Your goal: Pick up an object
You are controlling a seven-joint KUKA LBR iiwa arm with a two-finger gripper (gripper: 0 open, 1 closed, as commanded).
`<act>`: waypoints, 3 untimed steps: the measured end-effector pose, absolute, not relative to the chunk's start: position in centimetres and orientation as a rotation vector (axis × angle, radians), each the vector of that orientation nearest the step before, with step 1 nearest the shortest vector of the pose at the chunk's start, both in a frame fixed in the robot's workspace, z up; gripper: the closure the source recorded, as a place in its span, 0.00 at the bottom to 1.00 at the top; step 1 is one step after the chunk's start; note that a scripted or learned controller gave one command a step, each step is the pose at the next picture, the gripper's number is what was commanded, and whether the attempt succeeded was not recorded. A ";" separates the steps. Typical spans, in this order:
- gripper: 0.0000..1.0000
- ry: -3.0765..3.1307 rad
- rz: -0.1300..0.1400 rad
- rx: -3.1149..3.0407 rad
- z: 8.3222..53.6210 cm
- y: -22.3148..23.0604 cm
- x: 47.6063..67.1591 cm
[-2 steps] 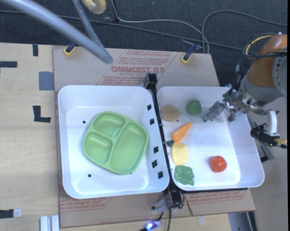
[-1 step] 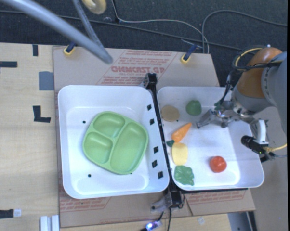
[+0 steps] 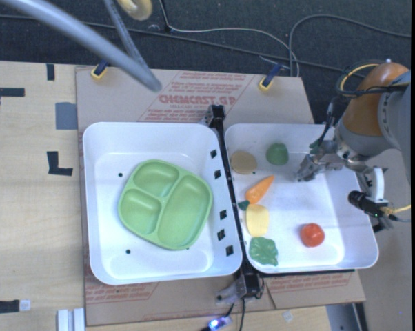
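- I see the gripper (image 3: 309,169) low over the far right part of the right bin (image 3: 356,254); I cannot tell its opening, and no object shows in it.
- The green ball (image 3: 277,154) lies just left of it, the tan disc (image 3: 243,162) further left.
- Carrot (image 3: 260,189), yellow piece (image 3: 257,220) and leafy green (image 3: 263,251) line the left wall; the tomato (image 3: 312,235) sits near right.
- The left bin (image 3: 104,254) holds a green divided plate (image 3: 166,204).

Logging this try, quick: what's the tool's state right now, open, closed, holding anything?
Tool: cannot be told; it sits low over the right shallow white bin, with nothing visibly between its tips.
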State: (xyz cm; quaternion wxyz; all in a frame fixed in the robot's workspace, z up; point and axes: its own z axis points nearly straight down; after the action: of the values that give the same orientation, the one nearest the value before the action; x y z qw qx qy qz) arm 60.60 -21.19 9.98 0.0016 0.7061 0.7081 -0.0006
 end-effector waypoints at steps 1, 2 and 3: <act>1.00 2.220 0.002 2.217 15.9 -22.0 60.7; 1.00 2.221 0.003 2.217 20.2 -21.8 60.9; 1.00 2.220 0.003 2.215 26.5 -21.9 61.5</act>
State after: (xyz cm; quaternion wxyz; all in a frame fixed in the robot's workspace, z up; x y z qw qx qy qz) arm 61.49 -21.91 26.46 0.0027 0.7064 0.7078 0.0011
